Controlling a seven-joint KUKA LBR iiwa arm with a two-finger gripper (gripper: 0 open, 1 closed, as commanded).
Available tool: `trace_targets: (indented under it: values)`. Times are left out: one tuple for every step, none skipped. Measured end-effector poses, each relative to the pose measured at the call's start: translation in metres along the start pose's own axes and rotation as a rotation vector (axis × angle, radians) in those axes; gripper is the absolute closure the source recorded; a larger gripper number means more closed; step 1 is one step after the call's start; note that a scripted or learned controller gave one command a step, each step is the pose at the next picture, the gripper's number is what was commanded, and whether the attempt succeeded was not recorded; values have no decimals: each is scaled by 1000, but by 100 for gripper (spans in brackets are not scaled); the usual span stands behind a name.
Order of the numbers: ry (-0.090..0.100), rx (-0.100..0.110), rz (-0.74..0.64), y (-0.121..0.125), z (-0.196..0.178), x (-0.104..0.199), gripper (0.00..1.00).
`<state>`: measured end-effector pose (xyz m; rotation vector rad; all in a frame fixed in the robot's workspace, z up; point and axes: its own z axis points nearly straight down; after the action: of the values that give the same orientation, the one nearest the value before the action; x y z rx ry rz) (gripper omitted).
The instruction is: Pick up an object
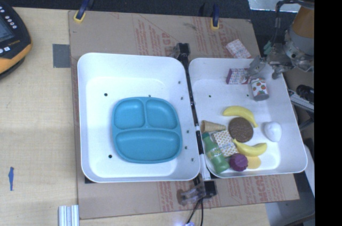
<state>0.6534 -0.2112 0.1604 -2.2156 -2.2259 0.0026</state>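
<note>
Purple ball (238, 162) lies nearest; hand (265, 65) hovers over right bin (283, 166), fingers spread wide, holding nothing.

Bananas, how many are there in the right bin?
2. One banana lies near the middle of the right bin, above the brown cookie. The other banana lies below that cookie, near the bin's front edge. More could be hidden in the pile.
</note>
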Motion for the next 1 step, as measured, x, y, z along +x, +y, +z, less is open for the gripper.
trace_targets:
  values:
    - [1,6,-3,2,44,1,0]
